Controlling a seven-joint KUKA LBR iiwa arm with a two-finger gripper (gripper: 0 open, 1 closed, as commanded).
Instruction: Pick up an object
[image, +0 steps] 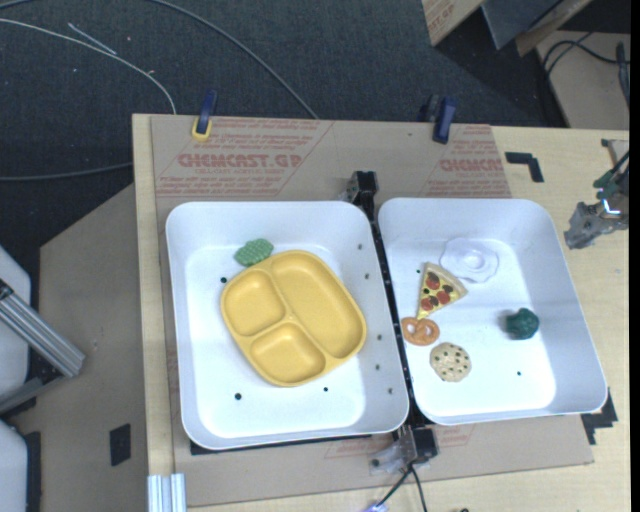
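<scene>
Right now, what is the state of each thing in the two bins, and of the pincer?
Yellow divided tray: lies flat in the left bin, compartments bare.
Green piece: in the left bin, touching the tray's upper rim.
Pizza slice: flat in the right bin.
Pretzel: flat, just below the pizza slice.
Cookie: flat, apart from the pretzel.
Dark green lump: alone, further right.
Pincer: beside the right bin's outer rim.

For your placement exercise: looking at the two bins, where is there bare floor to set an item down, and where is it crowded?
Right bin: bare floor along the near wall, below the cookie and broccoli. Crowded on its left, where pizza slice, pretzel and cookie cluster. Left bin: the yellow tray takes the middle; bare strips along the near and left walls.
</scene>
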